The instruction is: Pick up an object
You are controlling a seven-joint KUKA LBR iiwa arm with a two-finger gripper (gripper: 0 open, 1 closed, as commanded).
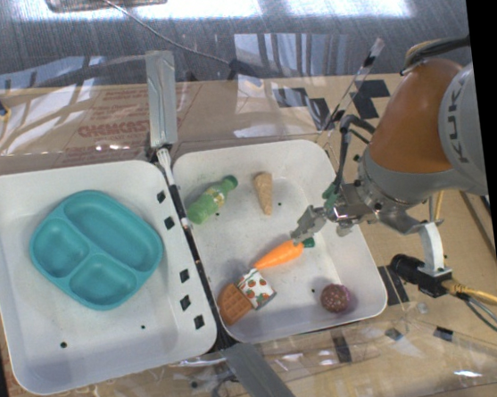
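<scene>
Camera view: while the arm (pixel 421 140) reaches in from the right, its gripper (pixel 310 223) hangs low over the right bin (pixel 356 301), just beside the carrot.
Fingers: the grey fingers (pixel 306 226) look slightly apart and clamp on nothing; how far apart is hard to tell.
Nearest thing: a toy carrot (pixel 280 254), orange with a green stub, lies slantwise mid-bin, its green end near the fingertips.
Around it: a green bottle (pixel 210 200) with a yellow neck lies tilted near the dividing wall; a tan cone (pixel 265 191) lies just right of it; a waffle-patterned brown piece (pixel 234 302) touches a small printed box (pixel 257 288) toward the front; a dark red round piece (pixel 336 297) sits in the front right corner.
Left bin: the left bin (pixel 35 363) holds a teal plate (pixel 96 248), rounded, with three compartments.
Bins: shallow, white, speckled, side by side.
Counter: the counter (pixel 86 123) is brown under clear, creased plastic film, with grey tape (pixel 161 100) strips on it.
</scene>
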